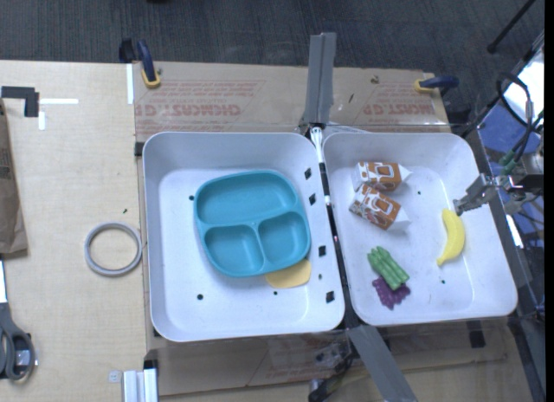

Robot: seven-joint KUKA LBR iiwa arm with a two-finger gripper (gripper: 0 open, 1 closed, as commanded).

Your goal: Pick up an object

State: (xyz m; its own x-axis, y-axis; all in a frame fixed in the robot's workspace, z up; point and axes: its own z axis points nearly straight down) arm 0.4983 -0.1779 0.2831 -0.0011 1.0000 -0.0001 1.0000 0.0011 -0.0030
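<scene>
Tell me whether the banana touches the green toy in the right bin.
Apart. The camera view shows bare white bin floor between the banana and the green toy.

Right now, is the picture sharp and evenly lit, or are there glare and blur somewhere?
In the camera view, light is soft and even; the white bins look bright but keep detail. The blue tray casts a faint shadow. The banana and the gripper at the right edge look slightly soft.
</scene>
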